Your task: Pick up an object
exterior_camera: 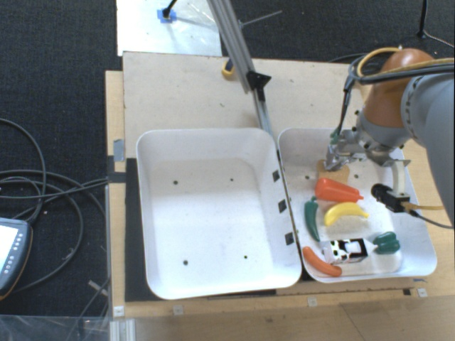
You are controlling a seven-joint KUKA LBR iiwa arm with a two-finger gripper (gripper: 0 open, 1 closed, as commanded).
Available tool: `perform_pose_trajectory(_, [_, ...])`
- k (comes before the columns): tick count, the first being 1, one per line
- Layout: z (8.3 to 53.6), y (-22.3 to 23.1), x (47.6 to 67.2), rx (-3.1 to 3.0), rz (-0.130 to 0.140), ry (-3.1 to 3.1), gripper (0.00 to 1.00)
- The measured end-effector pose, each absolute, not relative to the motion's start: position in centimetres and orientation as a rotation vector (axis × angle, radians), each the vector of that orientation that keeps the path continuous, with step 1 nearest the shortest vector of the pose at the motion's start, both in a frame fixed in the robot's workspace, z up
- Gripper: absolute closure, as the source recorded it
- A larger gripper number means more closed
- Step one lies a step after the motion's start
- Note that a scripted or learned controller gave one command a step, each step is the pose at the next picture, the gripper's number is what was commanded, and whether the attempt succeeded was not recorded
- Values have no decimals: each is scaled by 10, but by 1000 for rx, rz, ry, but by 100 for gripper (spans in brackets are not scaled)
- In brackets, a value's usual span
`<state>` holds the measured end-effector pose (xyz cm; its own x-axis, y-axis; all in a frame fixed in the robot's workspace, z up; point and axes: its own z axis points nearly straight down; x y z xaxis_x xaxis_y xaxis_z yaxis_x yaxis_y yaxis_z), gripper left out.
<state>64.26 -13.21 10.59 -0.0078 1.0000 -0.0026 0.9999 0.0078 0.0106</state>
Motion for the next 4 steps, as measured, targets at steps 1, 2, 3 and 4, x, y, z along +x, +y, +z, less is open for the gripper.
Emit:
perform_pose_trajectory(1, [168,-131,637,2212,7,2222,100])
perform_pose_trajectory(2, [233,-133,642,2209,8,2222,100])
perform_pose_trajectory(3, [232,-133,643,2212,2,2226,100])
perform_pose_trajectory(4, [226,-73,628,2211,2,2234,100])
